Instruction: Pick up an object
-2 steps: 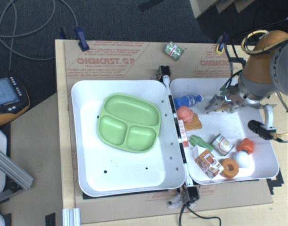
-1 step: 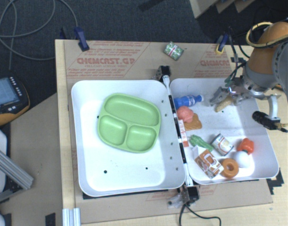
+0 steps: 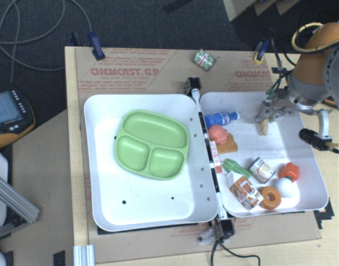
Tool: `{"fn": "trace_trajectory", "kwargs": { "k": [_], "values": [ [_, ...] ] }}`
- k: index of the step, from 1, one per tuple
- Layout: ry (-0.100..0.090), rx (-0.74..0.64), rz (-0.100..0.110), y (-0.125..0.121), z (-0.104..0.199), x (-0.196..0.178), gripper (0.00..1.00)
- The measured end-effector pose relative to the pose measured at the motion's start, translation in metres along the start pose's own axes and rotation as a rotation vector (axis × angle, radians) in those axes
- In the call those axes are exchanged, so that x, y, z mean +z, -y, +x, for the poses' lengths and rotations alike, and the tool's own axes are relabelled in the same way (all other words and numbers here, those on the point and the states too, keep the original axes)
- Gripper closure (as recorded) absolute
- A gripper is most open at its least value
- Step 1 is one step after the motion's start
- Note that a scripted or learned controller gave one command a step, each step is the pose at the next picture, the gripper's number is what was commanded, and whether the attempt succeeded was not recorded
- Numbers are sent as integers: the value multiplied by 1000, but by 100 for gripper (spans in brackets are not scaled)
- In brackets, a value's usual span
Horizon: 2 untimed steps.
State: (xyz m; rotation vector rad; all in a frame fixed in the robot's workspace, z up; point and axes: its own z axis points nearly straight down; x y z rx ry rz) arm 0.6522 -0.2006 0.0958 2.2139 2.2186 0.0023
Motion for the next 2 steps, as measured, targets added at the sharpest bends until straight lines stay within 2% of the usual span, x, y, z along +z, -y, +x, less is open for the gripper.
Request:
{"fn": "trace_trajectory", "kwargs": {
  "k": [1,2],
  "values": [
    [0,4,26,-11,69,10,100],
    [-5,0,3,24,150,-91,100]
  ]
}}
